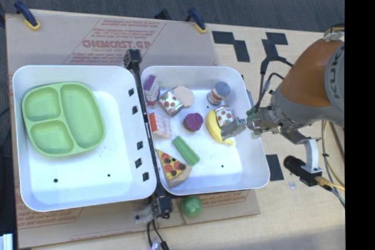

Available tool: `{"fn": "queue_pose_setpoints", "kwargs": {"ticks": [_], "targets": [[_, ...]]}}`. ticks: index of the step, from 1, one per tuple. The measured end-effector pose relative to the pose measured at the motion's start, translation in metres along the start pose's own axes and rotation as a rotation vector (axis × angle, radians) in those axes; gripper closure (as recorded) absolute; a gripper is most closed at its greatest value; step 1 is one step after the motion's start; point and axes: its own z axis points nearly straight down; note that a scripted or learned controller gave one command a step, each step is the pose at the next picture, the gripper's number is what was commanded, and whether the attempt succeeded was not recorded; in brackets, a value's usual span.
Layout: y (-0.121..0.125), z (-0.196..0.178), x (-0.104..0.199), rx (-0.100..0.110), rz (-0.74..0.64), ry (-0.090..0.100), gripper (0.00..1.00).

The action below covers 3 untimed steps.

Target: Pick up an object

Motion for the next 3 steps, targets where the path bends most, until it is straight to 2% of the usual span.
{"fn": "queue_pose_setpoints", "kwargs": {"ticks": [1,2,3], "targets": [[0.04,0.107,-0.001,-0.001,-0.004,-0.001,0.0],[0.04,0.097,-0.001,0.001,-0.008,-0.002,1.0],[0.006,-0.001,0.047,-0.003,0.0,0.0,1.0]]}}
